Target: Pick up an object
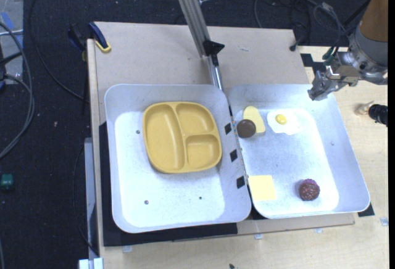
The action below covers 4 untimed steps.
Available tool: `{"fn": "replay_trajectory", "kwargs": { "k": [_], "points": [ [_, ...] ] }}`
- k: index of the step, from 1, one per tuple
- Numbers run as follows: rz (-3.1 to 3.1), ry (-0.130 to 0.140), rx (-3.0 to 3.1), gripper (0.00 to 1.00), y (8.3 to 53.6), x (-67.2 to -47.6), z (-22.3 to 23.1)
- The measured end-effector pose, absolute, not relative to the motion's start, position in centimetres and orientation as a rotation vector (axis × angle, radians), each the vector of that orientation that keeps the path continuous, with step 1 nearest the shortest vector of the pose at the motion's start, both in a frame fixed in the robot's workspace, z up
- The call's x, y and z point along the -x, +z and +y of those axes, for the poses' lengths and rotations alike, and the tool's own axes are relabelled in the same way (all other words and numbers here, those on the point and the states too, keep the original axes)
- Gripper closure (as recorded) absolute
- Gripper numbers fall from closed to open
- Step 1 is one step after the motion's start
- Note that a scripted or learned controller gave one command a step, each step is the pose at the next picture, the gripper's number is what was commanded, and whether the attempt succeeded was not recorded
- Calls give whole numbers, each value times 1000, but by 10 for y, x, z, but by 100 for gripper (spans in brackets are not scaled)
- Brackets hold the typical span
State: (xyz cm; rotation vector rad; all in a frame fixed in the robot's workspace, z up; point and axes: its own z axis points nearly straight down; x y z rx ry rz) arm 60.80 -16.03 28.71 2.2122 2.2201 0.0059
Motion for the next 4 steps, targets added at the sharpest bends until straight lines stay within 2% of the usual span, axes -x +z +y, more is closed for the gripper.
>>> {"fn": "replay_trajectory", "kwargs": {
  "k": [1,2,3,4],
  "points": [
    [2229,0,-2216,100,279,-596,-120],
    [2229,-1,-2216,100,279,-575,-74],
    [2232,-1,-2215,100,262,-561,-16],
    [2230,-3,-2217,100,259,-534,27]
  ]
}}
